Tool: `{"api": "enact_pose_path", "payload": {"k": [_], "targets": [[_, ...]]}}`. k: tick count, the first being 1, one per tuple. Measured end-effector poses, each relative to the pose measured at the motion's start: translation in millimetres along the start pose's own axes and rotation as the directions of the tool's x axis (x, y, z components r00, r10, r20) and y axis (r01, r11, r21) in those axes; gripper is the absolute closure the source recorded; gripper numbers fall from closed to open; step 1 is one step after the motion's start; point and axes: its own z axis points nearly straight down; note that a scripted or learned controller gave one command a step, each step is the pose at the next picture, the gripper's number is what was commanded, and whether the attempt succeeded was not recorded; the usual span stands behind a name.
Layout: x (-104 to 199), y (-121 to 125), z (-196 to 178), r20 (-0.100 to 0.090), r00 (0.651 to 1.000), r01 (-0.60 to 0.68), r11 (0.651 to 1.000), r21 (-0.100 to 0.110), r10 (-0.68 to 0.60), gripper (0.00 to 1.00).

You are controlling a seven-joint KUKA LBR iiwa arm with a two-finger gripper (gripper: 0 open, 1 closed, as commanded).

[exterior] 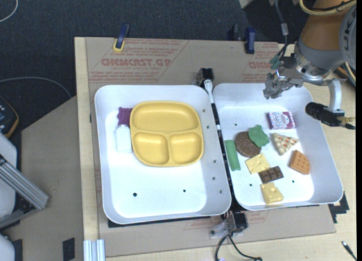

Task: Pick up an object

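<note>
Several toy foods (266,155) lie well below gripper (274,89); finger state unclear.

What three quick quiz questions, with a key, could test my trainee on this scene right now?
1. True or false: the yellow divided tray lies in the right bin.
2. Which item lies nearest the gripper? A) pink packet B) waffle piece C) green stick
3. Fill in: the chocolate bar piece lies between two ___ cheese pieces.

Key: 1 false, it lies in the left bin; 2 A; 3 yellow.
</note>
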Motion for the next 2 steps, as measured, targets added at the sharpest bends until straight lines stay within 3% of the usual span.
{"api": "enact_pose_path", "payload": {"k": [1,2], "targets": [[-0.4,1.2,-20.4,-0.001,1.0,0.0,1.0,0.002,0.0,1.0],[40.8,-12.6,-23.3,-0.004,1.0,0.003,1.0,0.01,-0.003,1.0]]}}
